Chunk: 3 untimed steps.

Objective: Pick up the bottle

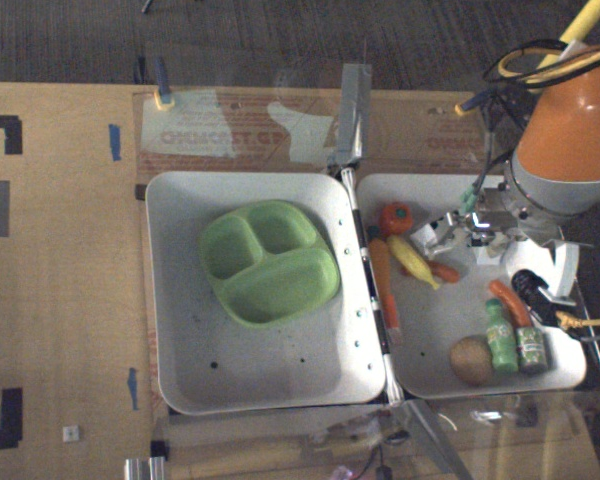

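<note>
Claw (458, 230) sits over the right bin (435, 363), near its top, and I cannot tell if it is open or shut. Two white bins lie side by side on the tabletop (60, 288). One left bin (180, 368) holds one green plate (269, 261) (it has three parts). Beside the claw lie one carrot (383, 280), one banana (412, 261) and one tomato (396, 217). One brown potato (470, 359) lies low down. One green bottle (500, 337) lies just beside it, long way up-down, cap pointing up.
</note>
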{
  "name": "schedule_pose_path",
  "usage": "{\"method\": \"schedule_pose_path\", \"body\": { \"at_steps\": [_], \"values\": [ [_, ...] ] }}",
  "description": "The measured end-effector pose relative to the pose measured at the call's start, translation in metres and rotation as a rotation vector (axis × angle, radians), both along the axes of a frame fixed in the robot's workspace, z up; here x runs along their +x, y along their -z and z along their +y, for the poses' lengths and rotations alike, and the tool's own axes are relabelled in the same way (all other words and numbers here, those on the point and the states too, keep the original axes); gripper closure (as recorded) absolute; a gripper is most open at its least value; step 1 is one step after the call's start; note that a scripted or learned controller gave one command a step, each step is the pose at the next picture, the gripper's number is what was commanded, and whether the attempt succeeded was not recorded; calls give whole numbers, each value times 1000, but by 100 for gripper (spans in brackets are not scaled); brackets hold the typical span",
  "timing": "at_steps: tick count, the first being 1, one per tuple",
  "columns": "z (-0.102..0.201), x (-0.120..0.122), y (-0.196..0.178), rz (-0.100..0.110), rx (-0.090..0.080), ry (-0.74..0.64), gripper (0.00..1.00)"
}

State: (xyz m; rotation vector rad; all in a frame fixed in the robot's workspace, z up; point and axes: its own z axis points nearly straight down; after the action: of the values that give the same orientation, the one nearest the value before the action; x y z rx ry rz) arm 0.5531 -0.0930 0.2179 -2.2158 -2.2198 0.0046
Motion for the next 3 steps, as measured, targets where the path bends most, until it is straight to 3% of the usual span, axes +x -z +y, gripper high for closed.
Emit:
{"method": "schedule_pose_path", "body": {
  "at_steps": [1, 2, 3],
  "values": [
    [-52, -42, 54, -1, 2, -287, 0],
    [-48, -73, 132, -9, 0, -543, 0],
    [-48, -72, 121, -13, -2, -541, 100]
  ]
}}
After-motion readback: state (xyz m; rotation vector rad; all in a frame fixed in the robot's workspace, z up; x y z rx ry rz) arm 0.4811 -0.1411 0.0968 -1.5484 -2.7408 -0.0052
